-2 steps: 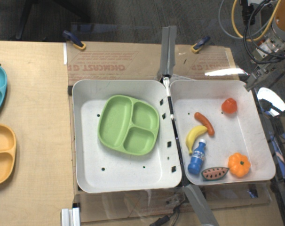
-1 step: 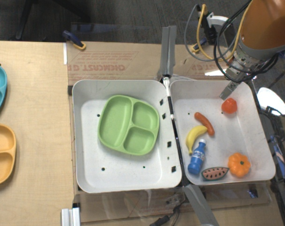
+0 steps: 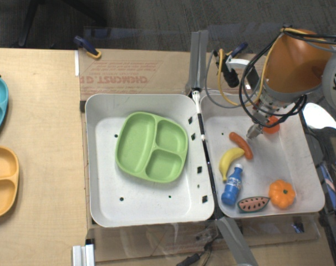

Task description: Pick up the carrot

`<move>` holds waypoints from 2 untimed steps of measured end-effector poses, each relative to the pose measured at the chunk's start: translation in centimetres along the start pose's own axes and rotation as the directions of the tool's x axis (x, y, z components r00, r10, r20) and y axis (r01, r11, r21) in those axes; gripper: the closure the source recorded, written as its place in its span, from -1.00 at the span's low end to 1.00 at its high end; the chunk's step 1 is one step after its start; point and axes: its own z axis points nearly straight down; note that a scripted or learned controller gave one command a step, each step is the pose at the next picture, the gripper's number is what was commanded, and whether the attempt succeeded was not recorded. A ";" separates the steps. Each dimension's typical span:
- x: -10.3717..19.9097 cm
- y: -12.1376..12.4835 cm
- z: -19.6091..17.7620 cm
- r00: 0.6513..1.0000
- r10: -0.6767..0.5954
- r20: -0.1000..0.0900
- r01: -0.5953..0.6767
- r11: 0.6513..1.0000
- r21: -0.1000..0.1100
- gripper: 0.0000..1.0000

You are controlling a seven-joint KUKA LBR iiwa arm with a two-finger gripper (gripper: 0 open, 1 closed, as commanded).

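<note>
Here your jaws (image 3: 255, 129) hang low in the right bin (image 3: 301, 165); you cannot tell whether they are spread or pressed together. Just beside them lies the carrot (image 3: 240, 144), with the banana (image 3: 229, 162), blue bottle (image 3: 232, 185), watermelon slice (image 3: 253, 204) and pumpkin (image 3: 281, 194) beyond.

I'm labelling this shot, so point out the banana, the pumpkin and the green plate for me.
banana (image 3: 230, 160): camera view, middle of its yellow curve.
pumpkin (image 3: 282, 194): camera view, centre of its orange body.
green plate (image 3: 127, 143): camera view, floor of its large left compartment.
</note>
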 end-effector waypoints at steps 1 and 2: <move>-0.8 1.7 -20.0 0.928 0.371 -0.001 -0.371 0.928 0.003 1.00; 2.7 2.8 -14.9 0.846 0.534 0.000 -0.534 0.846 0.000 1.00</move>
